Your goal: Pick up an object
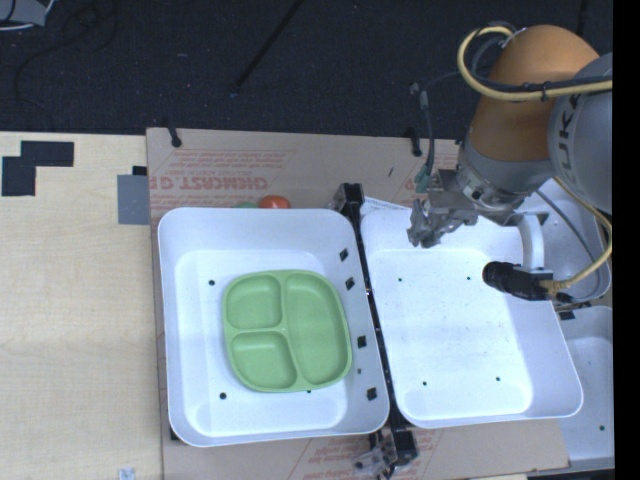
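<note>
- Hand (430,230): at the far-left corner of the right bin (470,368), near the divider between bins. Spread or pressed together: can't tell from this angle.
- Arm (520,98) comes in from the right and sits over the right bin's far edge. Reads as a hover or transit pose, not a grasp, IMO.
- Task obj: the candidate I can make out in the bins is the green divided plate (287,330). It's in the left bin (185,268), approx centred, lying flat with compartments up, a bit rotated vs the bin walls.
- Plate is well apart from the hand, on the other side of the divider.
- Why it matters: plate lies flat on the bin floor w/ a low rim, so there's little to pinch from above. Prob needs one edge taken w/ a jaw inside a compartment and one outside. A centred top-down close would likely slide off.
- Small red obj (274,203) sits just behind the left bin's far wall on the cardboard sheet (220,173), outside the bin. Half hidden by the wall and prob not a target.
- Bins sit side by side on the cardboard, which lies on the pale worktop (70,308).
- Progress: pick not yet started, by my read. Next move needs a traverse left over the divider, then a descent onto the plate rim.
</note>
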Controlling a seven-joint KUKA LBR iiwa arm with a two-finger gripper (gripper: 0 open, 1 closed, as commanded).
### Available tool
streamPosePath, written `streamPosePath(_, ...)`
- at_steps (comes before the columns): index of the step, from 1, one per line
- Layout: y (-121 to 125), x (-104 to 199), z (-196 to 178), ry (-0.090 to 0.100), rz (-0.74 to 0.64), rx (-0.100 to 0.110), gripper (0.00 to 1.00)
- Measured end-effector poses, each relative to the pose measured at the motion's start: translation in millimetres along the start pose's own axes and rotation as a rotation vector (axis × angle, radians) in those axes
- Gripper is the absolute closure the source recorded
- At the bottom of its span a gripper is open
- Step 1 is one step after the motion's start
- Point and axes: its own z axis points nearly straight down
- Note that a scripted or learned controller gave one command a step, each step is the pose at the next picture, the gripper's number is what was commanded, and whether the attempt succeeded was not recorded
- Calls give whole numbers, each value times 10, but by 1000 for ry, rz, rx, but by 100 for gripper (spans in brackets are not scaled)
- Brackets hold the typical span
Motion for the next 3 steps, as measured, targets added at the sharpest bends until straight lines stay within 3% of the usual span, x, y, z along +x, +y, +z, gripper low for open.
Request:
streamPosePath(1,-163,452,75,-1,1,2,100)
streamPosePath(3,-155,1402,324,-2,0,1,100)
